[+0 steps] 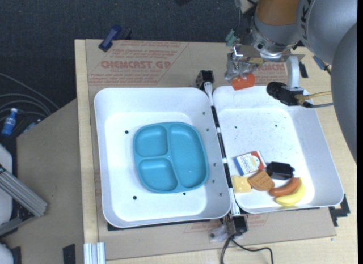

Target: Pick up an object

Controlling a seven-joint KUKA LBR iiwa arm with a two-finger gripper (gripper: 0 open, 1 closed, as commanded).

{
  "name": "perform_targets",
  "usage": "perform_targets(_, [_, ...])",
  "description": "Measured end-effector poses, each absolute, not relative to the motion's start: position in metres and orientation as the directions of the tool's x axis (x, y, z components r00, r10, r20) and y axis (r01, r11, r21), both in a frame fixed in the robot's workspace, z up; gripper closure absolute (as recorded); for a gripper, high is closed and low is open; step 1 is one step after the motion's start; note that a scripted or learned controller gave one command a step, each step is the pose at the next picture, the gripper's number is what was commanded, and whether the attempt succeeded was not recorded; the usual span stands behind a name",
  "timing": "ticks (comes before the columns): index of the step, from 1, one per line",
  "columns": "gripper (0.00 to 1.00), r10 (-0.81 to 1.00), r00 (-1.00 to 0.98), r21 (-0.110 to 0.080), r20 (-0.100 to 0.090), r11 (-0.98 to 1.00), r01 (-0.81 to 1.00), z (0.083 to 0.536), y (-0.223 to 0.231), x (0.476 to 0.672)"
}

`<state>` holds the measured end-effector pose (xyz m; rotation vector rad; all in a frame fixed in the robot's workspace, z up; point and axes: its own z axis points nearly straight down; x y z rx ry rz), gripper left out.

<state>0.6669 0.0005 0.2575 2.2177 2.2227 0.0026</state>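
Two white bins side by side; the left bin has a blue divided plate in it; the right bin has a little pile at its near edge: a small carton, cracker, cheese slice, black block, hot dog and banana. The gripper hangs over the right bin's far rim, clenched around a small orange piece.

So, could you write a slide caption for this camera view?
Gripper carries an orange object above right bin; blue tray in left bin.
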Motion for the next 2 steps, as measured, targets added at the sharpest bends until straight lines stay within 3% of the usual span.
perform_targets(1, [1.0,1.0,0.001,0.002,-0.002,-0.001,1.0,0.26,-0.05,0.667])
perform_targets(2, [1.0,1.0,-0.002,-0.002,0.001,0.002,1.0,0.258,-0.004,0.666])
